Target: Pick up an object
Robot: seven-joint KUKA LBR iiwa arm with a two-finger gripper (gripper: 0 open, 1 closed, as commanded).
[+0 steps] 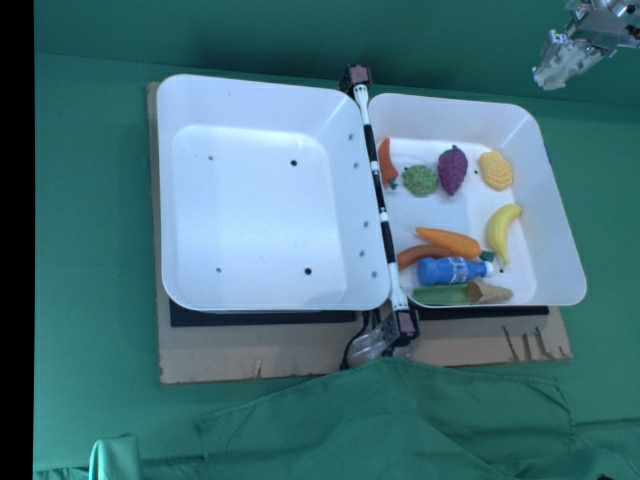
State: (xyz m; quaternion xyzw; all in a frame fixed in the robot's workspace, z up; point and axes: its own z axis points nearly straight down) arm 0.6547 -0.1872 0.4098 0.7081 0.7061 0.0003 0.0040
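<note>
**Op:** Nothing picked yet, by my read. Gripper [556,68] hangs high at upper right, outside the right bin [560,268], well apart from everything in it. I can't tell how its fingers stand; too small and blurred.

**Obs:** Candidates?

**Op:** All in that right bin: banana [503,228], smooth and curved; purple grapes [452,168], knobbly; yellow corn [495,169]; orange carrot [449,240], tapered; blue bottle [453,270] lying flat. They look like glossy plastic toys. Left bin [200,118] is hard white plastic.

**Obs:** Remaining?

**Op:** Descent, grasp and lift, I'd judge.
</note>
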